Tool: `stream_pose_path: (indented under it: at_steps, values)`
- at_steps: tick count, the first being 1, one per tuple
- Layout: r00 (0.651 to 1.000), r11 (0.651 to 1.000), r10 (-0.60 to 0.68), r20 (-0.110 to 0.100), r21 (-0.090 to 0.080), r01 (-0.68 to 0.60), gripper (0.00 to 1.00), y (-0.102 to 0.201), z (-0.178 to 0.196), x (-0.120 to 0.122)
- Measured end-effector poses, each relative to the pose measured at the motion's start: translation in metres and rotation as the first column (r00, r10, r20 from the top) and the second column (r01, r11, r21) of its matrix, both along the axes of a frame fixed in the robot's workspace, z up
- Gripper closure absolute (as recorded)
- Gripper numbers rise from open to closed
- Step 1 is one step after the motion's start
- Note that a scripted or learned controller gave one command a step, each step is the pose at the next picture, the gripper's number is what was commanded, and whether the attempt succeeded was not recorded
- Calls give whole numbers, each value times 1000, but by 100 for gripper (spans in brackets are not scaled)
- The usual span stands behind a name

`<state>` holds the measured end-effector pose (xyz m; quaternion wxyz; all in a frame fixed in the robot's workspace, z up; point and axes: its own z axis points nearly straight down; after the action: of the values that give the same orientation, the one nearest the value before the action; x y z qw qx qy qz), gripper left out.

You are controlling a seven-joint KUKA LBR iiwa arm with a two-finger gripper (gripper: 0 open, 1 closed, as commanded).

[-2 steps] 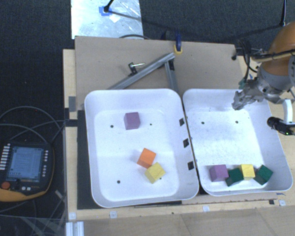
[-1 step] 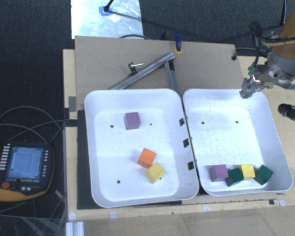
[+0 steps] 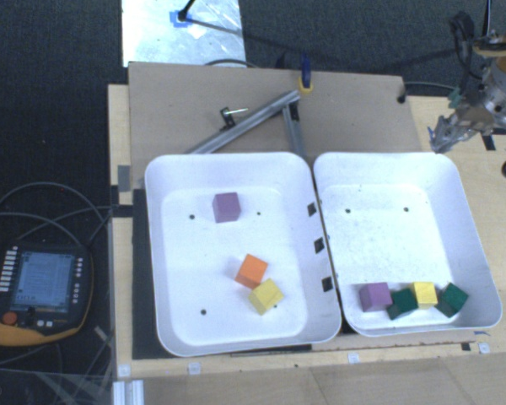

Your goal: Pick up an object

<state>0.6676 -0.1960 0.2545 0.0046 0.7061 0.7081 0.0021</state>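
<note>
**Blocks in bins, my gripper parked upper right**

My gripper (image 3: 445,135) hangs past the right bin (image 3: 468,194), upper right of frame; can't tell open or shut. Purple block (image 3: 226,207) sits alone, upper left bin (image 3: 156,226): prob. light, stiff, flat-sided; take opposite faces. Lots of room there. Blocks at lower right crowd the wall.

Robot lab, teach pendant (image 3: 40,294), white bins (image 3: 164,226)

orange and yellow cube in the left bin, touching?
Touching. The camera view shows the orange cube meeting the yellow cube at a corner, no white bin floor between them.
</note>
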Motion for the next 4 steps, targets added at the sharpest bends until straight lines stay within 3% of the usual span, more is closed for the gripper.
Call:
stream_pose_path:
  at_steps: [1, 4]
  values:
    - [1000, 1000, 2, -5, 2, -2, 100, 0, 9, 1]
    - [1000, 1000, 9, -9, 6, -9, 100, 174, 8, 6]
